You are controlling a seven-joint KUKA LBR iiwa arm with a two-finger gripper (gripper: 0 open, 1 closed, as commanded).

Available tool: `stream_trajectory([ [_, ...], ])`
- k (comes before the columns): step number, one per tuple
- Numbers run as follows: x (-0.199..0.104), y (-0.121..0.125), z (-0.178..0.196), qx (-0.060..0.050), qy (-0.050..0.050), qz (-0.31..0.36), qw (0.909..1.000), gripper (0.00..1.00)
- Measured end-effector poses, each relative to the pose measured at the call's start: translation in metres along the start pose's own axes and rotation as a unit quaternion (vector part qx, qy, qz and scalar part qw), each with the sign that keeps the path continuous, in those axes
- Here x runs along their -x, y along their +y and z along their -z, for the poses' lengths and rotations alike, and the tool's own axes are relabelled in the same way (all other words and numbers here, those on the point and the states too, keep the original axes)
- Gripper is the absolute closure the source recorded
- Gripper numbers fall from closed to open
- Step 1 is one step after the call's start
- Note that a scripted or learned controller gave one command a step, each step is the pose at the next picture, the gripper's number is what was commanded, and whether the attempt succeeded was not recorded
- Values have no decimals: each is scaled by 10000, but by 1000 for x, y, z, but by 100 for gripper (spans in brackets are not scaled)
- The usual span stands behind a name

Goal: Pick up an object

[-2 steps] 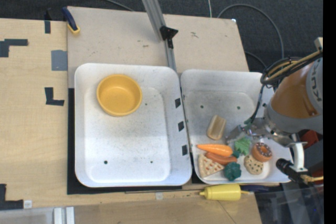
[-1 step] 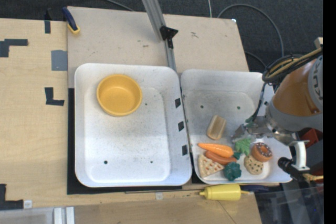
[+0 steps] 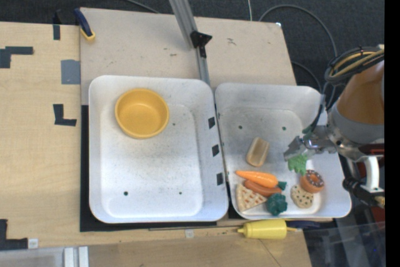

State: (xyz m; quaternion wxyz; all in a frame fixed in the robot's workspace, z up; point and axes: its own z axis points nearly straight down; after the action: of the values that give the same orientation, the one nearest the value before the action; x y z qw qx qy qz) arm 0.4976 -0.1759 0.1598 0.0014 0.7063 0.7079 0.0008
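The right bin [image 3: 262, 103] holds several toy foods: a tan bread piece [image 3: 257, 151], an orange carrot [image 3: 257, 178], a pizza slice [image 3: 249, 199], a dark green broccoli [image 3: 277, 204], a cookie [image 3: 302, 198], a donut [image 3: 312, 181] and a light green leafy piece [image 3: 298, 165]. My gripper [image 3: 300, 149] is low over the right side of this bin, directly above the leafy piece and just right of the bread. The wrist hides whether it touches the leafy piece. A yellow bowl [image 3: 142, 112] sits in the left bin [image 3: 100, 153].
A yellow mustard bottle [image 3: 265, 230] lies on the bench just in front of the right bin. A slanted metal pole [image 3: 181, 0] rises behind the bins. Cables run across the dark floor at the back.
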Motion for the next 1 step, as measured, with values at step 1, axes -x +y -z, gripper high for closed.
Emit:
stream_trajectory([
  [1, -3, -1, 43, -4, 1, -3, 10000, 100],
])
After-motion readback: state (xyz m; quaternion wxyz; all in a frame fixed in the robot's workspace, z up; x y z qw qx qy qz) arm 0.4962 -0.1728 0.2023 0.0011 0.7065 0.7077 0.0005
